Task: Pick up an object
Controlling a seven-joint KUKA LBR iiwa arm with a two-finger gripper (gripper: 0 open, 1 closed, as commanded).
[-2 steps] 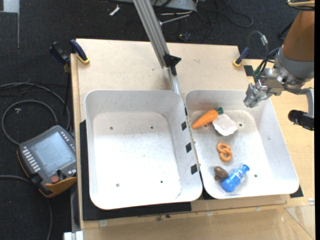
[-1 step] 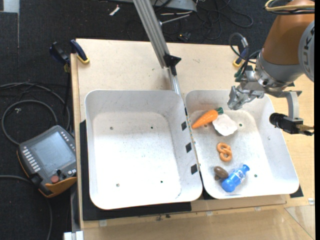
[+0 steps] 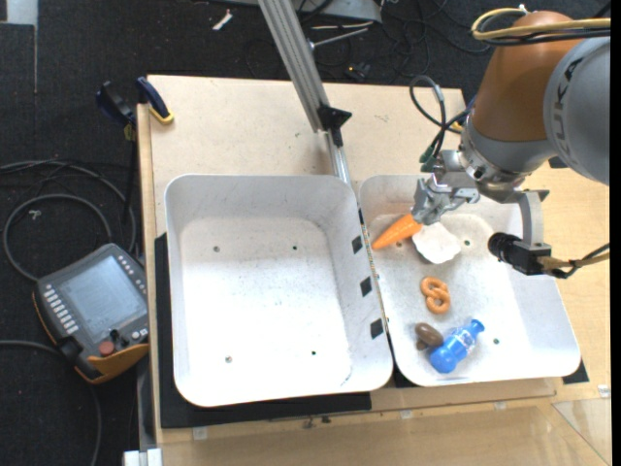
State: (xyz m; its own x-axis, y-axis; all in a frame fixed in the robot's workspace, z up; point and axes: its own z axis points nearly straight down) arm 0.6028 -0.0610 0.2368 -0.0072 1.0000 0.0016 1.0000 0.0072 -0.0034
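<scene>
My gripper (image 3: pixel 430 212) hangs low over the upper left part of the right bin (image 3: pixel 543 309). An orange carrot-shaped toy (image 3: pixel 394 232) lies slanted beside the divider, and its thick right end meets the gripper's tip. A white rounded object (image 3: pixel 438 245) sits just below and right of the gripper. Further down the bin lie an orange pretzel-shaped piece (image 3: pixel 436 294), a small brown lump (image 3: pixel 427 335) and a blue bottle (image 3: pixel 455 346). The wrist hides how the carrot's end sits at the tip.
The left bin (image 3: pixel 194 260) sits next to the right one, with a raised divider between them. A slanted metal rail (image 3: pixel 296 56) runs down to the bins' upper junction. A black fitting on a cable (image 3: pixel 512 249) hangs at the right of the gripper.
</scene>
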